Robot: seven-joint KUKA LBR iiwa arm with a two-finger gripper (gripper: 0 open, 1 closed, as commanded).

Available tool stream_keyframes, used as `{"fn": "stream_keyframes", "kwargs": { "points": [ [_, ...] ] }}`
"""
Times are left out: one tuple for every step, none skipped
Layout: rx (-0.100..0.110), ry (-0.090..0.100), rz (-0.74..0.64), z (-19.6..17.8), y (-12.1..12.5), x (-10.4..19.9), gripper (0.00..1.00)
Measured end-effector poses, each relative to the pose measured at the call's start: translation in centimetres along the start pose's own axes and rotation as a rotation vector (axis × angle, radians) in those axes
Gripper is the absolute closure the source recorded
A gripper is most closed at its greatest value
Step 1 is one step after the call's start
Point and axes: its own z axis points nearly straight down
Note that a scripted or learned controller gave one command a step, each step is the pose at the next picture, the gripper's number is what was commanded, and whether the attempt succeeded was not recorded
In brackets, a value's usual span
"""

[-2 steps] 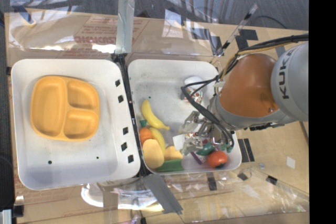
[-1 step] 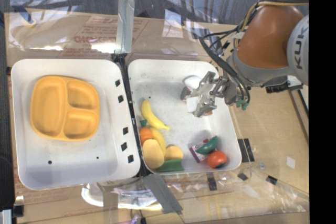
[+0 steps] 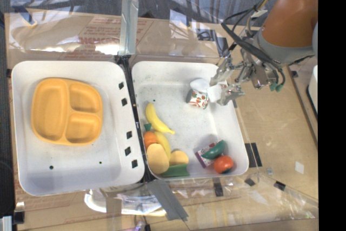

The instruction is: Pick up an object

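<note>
1. We see the gripper (image 3: pixel 223 83) at the right bin's (image 3: pixel 181 70) far right corner, beside a small patterned cup (image 3: pixel 199 96) lying on its side; grasp state: cannot tell.
2. We judge the cup the likely target, since it lies nearest.
3. Toy food crowds the near edge around a banana (image 3: pixel 157 119).
4. The left bin (image 3: pixel 21 116) holds a yellow tray (image 3: pixel 66 111); both sit on a cardboard-covered bench (image 3: pixel 275 132).

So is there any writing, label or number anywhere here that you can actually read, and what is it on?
No text here can be read.
Cardboard sheet behind the bins: faint reddish print, too blurred to read.
Cup in the right bin: a red pattern, no legible letters.
Small packet by the tomato: a coloured label, too small to read.
Yellow divided plate in the left bin: no markings visible.
</note>
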Motion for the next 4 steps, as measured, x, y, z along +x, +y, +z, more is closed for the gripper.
{"fn": "stream_keyframes", "kwargs": {
  "points": [
    [-0.002,0.003,0.109,0.2,2.5,-6.6,1.00],
    [-0.001,0.002,0.110,0.2,2.4,-6.5,0.00],
    [0.003,-0.020,0.285,14.4,1.4,-5.4,0.00],
    [0.001,-0.004,0.253,9.0,-0.3,-5.8,0.00]
  ]
}}
